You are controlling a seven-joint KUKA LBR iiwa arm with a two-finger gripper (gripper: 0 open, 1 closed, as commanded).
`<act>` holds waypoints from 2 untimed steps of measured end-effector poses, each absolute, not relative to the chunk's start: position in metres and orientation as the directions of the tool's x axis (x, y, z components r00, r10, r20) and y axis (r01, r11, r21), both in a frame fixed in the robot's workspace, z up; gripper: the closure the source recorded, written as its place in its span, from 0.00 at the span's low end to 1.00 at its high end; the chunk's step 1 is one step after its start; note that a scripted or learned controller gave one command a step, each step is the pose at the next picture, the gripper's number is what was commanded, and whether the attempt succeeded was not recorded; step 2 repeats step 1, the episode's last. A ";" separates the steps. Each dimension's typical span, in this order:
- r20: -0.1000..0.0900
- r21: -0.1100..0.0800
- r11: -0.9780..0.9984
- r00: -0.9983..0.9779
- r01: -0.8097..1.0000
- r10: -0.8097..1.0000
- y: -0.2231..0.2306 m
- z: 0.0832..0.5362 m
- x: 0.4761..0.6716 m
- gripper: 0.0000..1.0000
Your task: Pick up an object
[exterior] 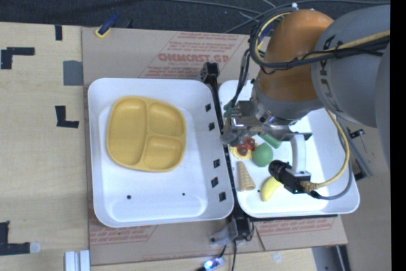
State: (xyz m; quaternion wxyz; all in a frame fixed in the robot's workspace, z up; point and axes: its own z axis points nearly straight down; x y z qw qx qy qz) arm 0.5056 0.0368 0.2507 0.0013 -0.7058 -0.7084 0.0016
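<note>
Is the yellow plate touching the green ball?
Apart. The camera view shows the yellow plate in the left bin and the green ball in the right bin, with the bin walls between.

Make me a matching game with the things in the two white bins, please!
Things:
1. divided plate
2. green ball
3. cone
4. banana

Places or colours:
A. tan, by the right bin's left wall
B. yellow, in the left bin
C. yellow, in the right bin
D. green, in the right bin

Pairs: 1-B, 2-D, 3-A, 4-C
</note>
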 end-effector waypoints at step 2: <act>0.000 -0.006 0.006 -0.006 1.000 1.000 0.093 0.227 0.500 1.00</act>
